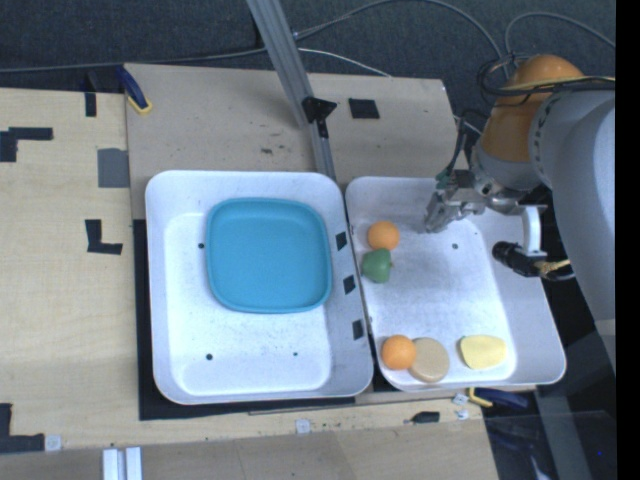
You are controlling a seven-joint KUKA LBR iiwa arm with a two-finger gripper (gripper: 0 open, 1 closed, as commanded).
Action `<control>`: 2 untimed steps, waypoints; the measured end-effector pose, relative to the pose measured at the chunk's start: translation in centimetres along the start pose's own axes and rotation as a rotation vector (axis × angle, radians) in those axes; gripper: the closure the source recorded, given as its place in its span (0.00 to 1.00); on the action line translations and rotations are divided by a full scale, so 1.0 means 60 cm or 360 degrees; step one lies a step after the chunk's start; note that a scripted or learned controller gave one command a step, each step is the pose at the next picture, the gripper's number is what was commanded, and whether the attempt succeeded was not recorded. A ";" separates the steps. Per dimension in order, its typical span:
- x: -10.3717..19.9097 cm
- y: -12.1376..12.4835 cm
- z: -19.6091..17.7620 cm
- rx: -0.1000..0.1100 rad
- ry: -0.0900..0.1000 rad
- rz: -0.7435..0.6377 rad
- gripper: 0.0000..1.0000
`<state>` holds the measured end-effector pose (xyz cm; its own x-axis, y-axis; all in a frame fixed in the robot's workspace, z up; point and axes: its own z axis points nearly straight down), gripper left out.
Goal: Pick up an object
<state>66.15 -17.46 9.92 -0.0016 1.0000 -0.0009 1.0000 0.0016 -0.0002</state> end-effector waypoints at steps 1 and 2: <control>0.005 0.002 -0.071 -0.0005 0.0001 0.0001 1.00; -0.004 0.004 -0.173 -0.0007 0.0000 0.0002 1.00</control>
<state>66.42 -17.70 20.31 -0.0002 1.0000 -0.0010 1.0000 0.0002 0.0043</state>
